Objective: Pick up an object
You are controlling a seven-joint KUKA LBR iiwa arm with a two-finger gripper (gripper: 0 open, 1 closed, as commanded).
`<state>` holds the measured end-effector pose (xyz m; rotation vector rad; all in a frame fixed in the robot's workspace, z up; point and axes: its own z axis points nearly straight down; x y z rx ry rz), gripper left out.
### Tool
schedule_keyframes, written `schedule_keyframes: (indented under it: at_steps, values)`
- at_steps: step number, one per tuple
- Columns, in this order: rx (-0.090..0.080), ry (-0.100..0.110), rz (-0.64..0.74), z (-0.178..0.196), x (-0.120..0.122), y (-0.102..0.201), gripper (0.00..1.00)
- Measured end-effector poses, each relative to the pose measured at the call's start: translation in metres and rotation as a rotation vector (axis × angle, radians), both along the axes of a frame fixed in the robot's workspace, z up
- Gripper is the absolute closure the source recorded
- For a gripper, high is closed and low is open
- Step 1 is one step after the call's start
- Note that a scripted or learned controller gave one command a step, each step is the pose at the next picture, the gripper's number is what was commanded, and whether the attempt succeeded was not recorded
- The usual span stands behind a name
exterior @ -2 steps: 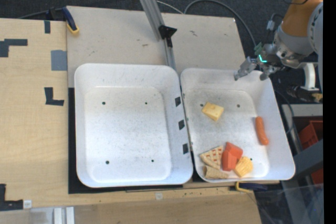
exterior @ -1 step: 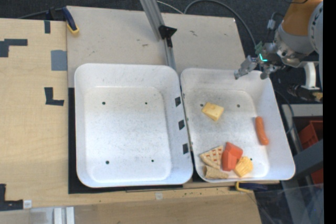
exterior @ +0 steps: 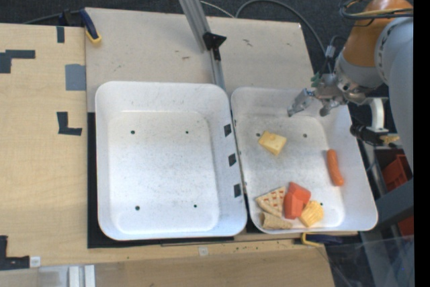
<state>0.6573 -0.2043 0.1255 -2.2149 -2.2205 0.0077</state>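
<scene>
My gripper (exterior: pixel 310 108) hangs over the far right part of the right bin (exterior: pixel 349 144), its two fingers spread apart with nothing between them. A yellow cheese-like block (exterior: pixel 272 142) lies on the bin floor, nearer the camera and to the left of the gripper. An orange carrot (exterior: pixel 334 167) lies along the bin's right side. In the near corner a waffle piece (exterior: pixel 272 201), a red-orange block (exterior: pixel 296 199) and a yellow ridged piece (exterior: pixel 312 214) are bunched together.
The left bin (exterior: pixel 161 158) stands beside the right one, joined by dark clips. A slanted metal pole (exterior: pixel 191 3) rises behind the bins. A cable loops over the bench toward the arm's wrist (exterior: pixel 366 44).
</scene>
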Motion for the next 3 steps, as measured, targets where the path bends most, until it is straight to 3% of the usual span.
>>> schedule_keyframes:
  at_steps: [1, 2, 3]
  values:
    - [-0.001, -0.003, 0.0, -0.039, -0.001, 0.001, 0.0]
    - [-0.003, -0.006, 0.002, -0.027, 0.0, 0.001, 1.0]
    - [-0.001, -0.011, 0.0, 0.019, 0.004, 0.008, 1.0]
